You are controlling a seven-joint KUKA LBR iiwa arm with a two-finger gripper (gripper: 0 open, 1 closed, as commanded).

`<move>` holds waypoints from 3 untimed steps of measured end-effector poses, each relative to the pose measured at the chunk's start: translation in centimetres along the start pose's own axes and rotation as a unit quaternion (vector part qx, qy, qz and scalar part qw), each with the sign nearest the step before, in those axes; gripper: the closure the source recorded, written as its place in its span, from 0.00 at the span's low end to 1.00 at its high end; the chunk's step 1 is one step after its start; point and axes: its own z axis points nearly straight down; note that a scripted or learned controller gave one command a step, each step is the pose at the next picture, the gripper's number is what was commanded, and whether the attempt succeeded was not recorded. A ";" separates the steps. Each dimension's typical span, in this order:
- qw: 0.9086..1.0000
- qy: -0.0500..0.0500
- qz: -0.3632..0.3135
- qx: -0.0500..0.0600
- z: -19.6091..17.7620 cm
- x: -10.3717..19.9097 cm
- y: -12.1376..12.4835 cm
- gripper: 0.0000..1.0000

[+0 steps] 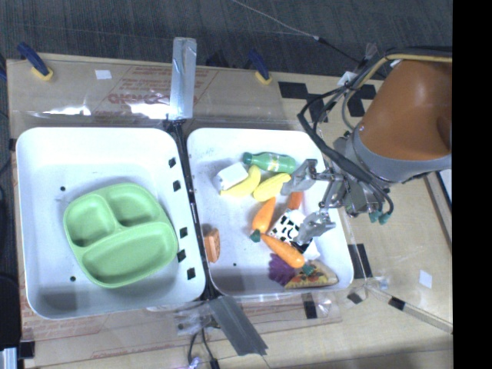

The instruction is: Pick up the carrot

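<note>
In the right bin (201,206), two carrots (264,217) lie beside the black-and-white block (289,226). The gripper (310,198) hangs just above that block, fingers spread apart, gripping nothing.

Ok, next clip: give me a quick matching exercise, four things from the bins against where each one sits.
Things:
1. green divided plate
2. green bottle
3. pizza slice
4. hot dog

Places:
A. right bin, far side
B. right bin, near right corner
C. left bin
D. right bin, by its left wall

Pairs: 1-C, 2-A, 3-B, 4-D
</note>
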 end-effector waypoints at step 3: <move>0.991 0.001 0.137 -0.001 18.8 -3.2 -2.6 1.00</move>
